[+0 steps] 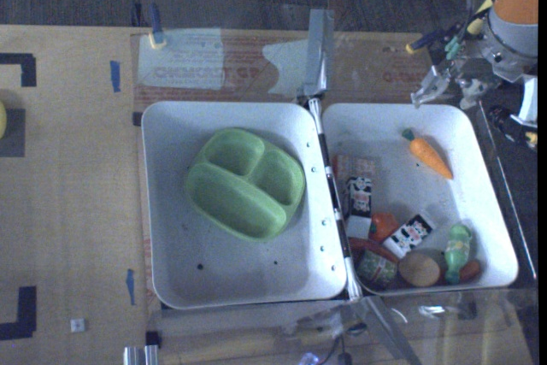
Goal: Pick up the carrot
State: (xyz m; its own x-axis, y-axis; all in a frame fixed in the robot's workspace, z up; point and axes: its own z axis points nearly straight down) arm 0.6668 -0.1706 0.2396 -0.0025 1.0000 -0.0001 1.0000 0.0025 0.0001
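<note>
Carrot, small orange plastic cone with green stub, lies alone in the right white bin's far corner, open to reach; metal two-finger gripper hovers beyond the rim, fingers spread, holding nothing.

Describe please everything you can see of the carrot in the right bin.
The small orange carrot with a green stem end looks like a smooth plastic toy. It tapers from the green tip at its upper left to a point at the lower right, lying flat and diagonal on the floor of the right shallow white bin, in the bin's upper part. Nothing touches it; the other items are clustered lower down, and the end effector is above the bin's far rim, apart from it.
</note>
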